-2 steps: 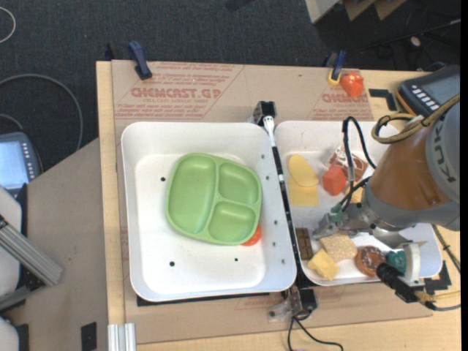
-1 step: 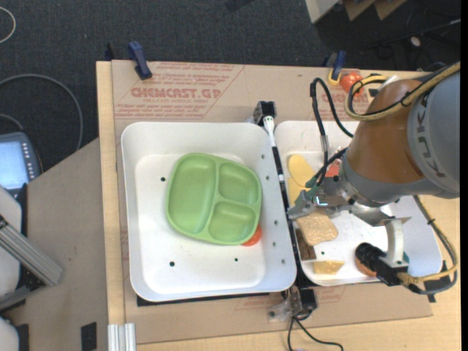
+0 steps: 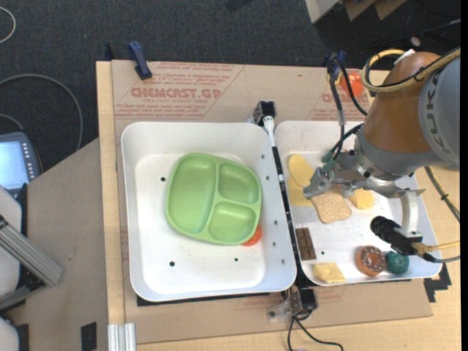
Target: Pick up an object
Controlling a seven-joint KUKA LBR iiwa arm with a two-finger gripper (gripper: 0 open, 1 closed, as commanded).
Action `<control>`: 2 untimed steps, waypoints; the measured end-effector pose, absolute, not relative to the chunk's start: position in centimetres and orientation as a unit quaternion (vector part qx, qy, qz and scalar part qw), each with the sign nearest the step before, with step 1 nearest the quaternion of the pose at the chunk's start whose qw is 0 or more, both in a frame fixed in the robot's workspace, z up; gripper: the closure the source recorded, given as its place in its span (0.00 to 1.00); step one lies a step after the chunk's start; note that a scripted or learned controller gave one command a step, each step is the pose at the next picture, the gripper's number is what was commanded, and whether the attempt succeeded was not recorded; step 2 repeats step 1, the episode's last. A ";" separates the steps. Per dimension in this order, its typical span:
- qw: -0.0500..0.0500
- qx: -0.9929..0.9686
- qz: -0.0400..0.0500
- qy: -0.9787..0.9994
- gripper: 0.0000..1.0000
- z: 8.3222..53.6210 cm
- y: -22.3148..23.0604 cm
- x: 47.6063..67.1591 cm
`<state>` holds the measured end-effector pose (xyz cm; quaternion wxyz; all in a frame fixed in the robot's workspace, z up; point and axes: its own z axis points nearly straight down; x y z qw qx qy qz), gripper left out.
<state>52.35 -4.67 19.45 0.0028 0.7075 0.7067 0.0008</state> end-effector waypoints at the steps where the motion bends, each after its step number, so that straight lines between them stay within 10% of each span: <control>1: 0.001 0.704 0.004 0.710 1.00 27.4 2.5 49.1; 2: 0.001 0.704 0.004 0.710 1.00 27.4 2.5 49.1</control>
